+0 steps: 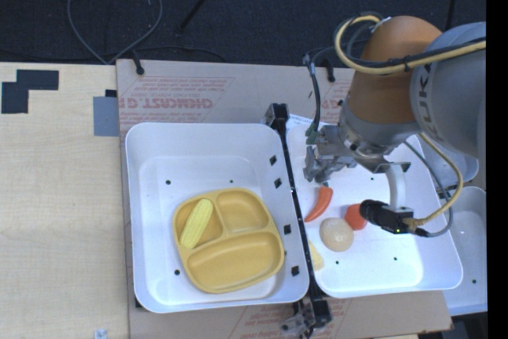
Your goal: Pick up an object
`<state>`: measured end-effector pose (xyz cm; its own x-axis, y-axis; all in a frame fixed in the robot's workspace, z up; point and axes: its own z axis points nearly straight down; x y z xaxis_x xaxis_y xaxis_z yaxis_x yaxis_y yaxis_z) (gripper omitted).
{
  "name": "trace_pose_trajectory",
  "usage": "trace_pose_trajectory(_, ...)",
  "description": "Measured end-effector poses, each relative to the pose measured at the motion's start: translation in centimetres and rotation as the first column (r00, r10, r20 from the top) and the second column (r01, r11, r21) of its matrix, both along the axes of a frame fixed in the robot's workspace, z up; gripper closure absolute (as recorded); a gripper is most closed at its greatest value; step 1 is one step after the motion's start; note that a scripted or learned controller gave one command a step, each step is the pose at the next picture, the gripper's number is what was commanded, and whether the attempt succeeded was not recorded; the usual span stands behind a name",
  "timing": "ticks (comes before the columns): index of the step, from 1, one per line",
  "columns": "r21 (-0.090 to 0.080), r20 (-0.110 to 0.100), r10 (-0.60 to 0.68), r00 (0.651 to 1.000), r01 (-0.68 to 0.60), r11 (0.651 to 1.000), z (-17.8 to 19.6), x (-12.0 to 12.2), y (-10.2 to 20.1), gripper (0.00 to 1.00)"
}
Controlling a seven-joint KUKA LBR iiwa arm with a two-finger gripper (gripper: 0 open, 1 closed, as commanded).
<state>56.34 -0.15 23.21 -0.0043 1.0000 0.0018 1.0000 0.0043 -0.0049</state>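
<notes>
in the camera view, the end effector [319, 171] is hanging over the right bin [432, 270], near its left wall; whether it is wide or narrow cannot be told. just below it an orange chili pepper [319, 203], curved and tapering, is lying on the bin floor. a cream onion [336, 235] is sitting beside a red tomato [356, 217]. in the left bin [151, 171], a yellow divided plate [230, 254] is carrying a corn cob [196, 223].
</notes>
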Motion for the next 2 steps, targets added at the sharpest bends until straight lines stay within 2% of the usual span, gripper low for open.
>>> trace_pose_trajectory(1, 0.000, -0.001, 0.001, 1.000, -0.001, 1.000, -0.1, -0.8, 5.8, 1.00)
trace_pose_trajectory(2, 0.000, -0.002, 0.002, 1.000, -0.002, 1.000, 0.7, -3.0, 10.6, 1.00)
